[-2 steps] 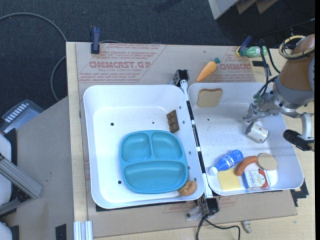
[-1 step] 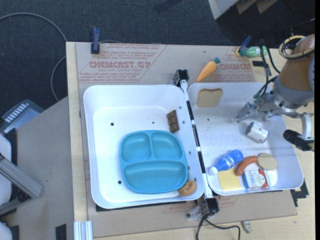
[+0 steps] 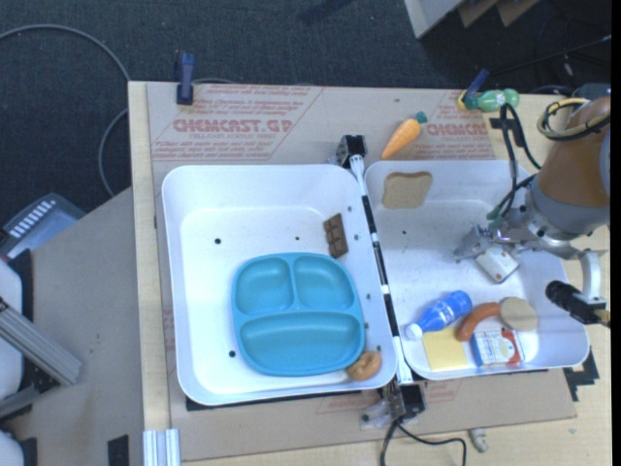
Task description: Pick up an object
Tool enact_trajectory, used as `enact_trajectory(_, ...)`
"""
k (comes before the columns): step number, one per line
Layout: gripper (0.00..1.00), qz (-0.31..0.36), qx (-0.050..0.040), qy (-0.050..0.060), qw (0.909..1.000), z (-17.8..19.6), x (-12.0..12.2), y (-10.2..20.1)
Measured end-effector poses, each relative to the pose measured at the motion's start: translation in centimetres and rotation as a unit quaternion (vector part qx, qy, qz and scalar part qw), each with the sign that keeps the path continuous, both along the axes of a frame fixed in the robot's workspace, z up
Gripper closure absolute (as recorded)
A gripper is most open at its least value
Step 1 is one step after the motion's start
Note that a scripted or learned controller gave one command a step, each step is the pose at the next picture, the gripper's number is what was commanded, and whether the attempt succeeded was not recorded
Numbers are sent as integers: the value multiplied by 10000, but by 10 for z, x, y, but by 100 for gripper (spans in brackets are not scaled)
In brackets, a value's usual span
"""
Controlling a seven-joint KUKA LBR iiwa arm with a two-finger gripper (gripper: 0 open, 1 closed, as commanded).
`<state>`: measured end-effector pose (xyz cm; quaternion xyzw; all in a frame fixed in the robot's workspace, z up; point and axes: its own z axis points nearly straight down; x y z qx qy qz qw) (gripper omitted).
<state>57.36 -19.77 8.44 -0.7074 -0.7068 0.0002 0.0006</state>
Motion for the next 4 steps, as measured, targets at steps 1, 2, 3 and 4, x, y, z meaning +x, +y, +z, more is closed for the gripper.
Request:
enact_trajectory(1,100,-1,-6,-22,10000,11,1,0)
enact_trajectory(2,100,9,-5,-15,10000,102,-1,36)
enact_trajectory(3,100,19,2,-24,10000,153,44,100)
enact_trajectory(4,100,10,3,3,10000,153,9,160)
